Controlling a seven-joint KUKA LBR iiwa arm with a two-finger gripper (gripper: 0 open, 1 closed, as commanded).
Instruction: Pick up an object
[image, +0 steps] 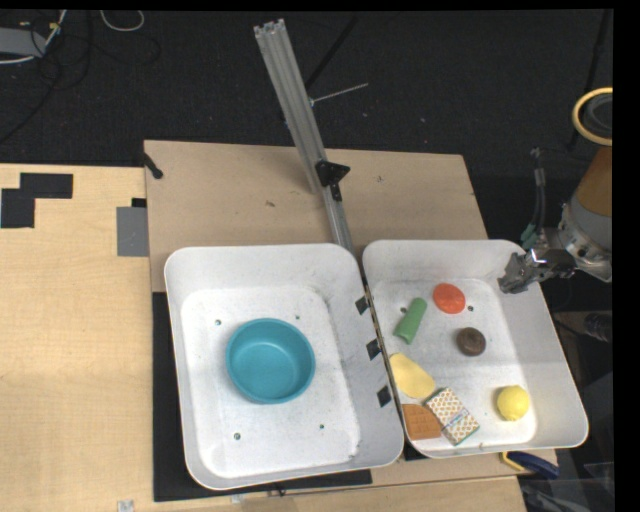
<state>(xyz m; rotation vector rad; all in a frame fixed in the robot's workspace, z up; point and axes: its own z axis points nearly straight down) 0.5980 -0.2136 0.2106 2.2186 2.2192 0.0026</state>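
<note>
Objects in right bin (560, 400), left of and below the gripper (514, 278): red disc (449, 297), green block (410, 320), brown ball (471, 342), lemon (512, 403). Left bin (200, 280): teal bowl (270, 360). Finger state indistinct.

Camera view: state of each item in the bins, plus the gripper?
Blue bowl: upright in the left bin.
Green block: lying flat, right bin.
Red disc: flat.
Brown ball: resting, apart from the others.
Yellow ball: resting, near the front corner.
Checkered box: lying tilted.
Gripper: above the right bin's far edge, holding nothing.
</note>
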